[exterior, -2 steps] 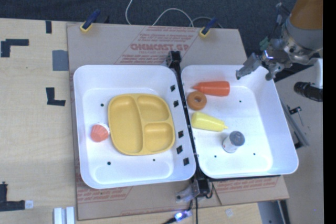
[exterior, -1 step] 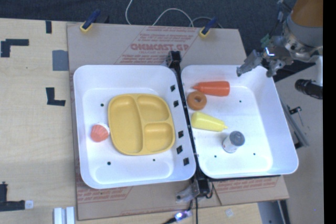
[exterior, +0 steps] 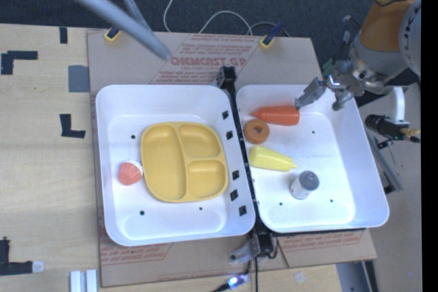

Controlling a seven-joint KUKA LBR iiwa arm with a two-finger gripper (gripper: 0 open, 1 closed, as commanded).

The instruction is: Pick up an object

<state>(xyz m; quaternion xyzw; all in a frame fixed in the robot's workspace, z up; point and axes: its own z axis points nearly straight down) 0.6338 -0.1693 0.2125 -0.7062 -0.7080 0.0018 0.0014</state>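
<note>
1. Hovering with the gripper (exterior: 323, 94) spread wide and grasping nothing, over the right bin (exterior: 366, 167) at two o'clock.
2. Judging: approaching, not yet descending.
3. Lying just at nine o'clock of the fingers: toy carrot (exterior: 276, 115).
4. Needing lowering, then closing.

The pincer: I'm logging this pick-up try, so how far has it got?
Nothing looks done yet. The pincer is open with nothing between its fingers, above the right bin's far right part. In hand: it sits just right of the orange carrot. The donut, yellow cone and grey knob lie untouched. The grasp and lift remain.
</note>
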